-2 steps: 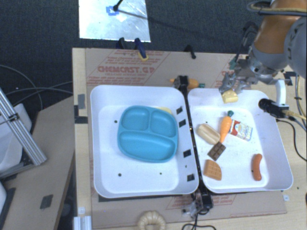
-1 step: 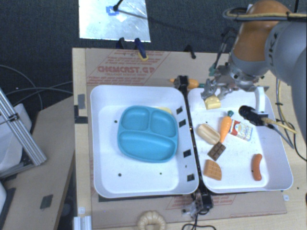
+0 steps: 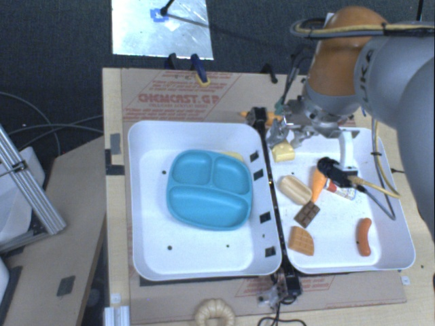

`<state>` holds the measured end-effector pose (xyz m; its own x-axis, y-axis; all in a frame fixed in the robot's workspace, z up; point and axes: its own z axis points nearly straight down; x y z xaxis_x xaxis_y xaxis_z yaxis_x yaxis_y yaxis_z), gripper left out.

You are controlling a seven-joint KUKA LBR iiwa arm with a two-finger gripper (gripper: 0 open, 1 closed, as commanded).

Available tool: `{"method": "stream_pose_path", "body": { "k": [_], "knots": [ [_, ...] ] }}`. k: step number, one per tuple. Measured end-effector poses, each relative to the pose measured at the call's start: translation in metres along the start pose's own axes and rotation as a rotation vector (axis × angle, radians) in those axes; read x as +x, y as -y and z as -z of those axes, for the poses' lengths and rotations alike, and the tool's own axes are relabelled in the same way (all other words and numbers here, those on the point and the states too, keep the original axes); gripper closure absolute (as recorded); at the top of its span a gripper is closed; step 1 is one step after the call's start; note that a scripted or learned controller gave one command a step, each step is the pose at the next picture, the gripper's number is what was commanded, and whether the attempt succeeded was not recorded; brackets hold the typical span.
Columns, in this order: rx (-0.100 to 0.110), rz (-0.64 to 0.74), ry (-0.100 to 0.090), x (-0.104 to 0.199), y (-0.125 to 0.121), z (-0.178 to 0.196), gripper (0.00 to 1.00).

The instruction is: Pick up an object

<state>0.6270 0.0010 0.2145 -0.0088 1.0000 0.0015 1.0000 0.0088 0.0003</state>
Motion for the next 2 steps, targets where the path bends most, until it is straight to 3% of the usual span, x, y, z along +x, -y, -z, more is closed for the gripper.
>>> {"method": "stream_pose_path", "body": {
  "k": [1, 2],
  "knots": [
    [-0.002, -0.003, 0.001, -0.0006, -0.0088, 0.0025, 1.0],
    [0.0, -0.007, 0.002, -0.0026, -0.0026, -0.0001, 1.0]
  ]
}}
